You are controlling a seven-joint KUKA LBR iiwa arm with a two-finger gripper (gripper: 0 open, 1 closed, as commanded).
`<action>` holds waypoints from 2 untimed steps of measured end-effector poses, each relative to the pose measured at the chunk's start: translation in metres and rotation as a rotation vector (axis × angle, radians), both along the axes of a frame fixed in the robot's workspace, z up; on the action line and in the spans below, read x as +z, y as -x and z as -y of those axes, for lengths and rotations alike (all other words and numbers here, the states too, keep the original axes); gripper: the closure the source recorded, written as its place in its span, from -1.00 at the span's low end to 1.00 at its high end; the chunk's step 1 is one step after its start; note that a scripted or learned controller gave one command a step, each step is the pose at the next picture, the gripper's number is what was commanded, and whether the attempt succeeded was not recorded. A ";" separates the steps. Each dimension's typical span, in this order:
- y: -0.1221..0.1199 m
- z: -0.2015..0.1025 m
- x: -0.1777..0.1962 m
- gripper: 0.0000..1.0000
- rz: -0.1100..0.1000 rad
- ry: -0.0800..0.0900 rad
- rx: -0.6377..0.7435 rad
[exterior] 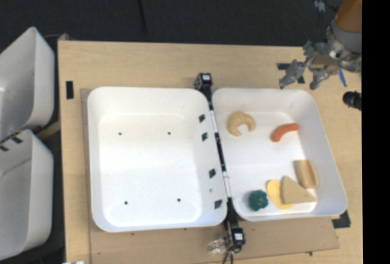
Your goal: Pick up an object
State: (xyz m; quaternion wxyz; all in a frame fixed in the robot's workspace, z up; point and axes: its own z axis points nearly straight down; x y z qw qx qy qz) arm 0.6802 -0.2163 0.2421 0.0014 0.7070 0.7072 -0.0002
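Observation:
The right bin (317,116) holds several small items: a tan croissant (241,123), an orange sausage-like piece (284,131), a tan bread roll (305,172), a beige wedge (295,191) lying on a yellow disc (275,191), and a green lump (258,199). My gripper (303,77) hovers above the bench just beyond the far rim of the right bin, at its back right corner. Its two fingers stand apart with nothing between them.
The left bin (97,135) lies beside the right one, joined by a hinge strip with black clips (214,147). Two white containers (21,83) stand off the bench's left edge. The wooden bench (152,64) shows behind the bins.

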 end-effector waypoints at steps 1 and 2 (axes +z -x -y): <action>0.000 -0.035 -0.150 -1.00 -0.011 -0.004 0.003; -0.008 -0.110 -0.141 -1.00 -0.008 0.002 0.007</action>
